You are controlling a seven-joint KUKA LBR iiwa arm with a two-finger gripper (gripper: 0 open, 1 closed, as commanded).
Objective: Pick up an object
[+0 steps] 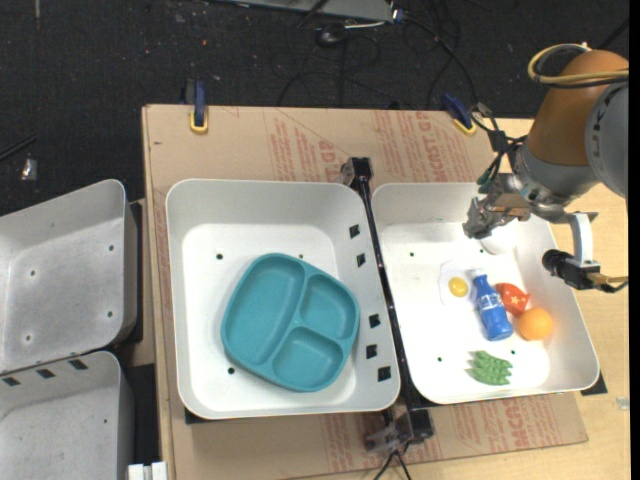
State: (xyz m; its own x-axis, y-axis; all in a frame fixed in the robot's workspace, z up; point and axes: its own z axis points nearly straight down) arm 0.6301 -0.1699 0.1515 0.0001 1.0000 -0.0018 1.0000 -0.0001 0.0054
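The right bin holds a small group of toy items. A blue bottle lies near the middle, with a fried egg just left of it. Right of the bottle are a red piece and an orange fruit. A green leafy piece lies near the bin's front. My gripper hangs over the far part of the right bin, above and behind the bottle, apart from all the items. Nothing shows between its fingers.
A teal divided plate lies in the left bin. A black divider runs between the bins. White panels sit off the bench at the left. Blue clamps hold the board's far edge.
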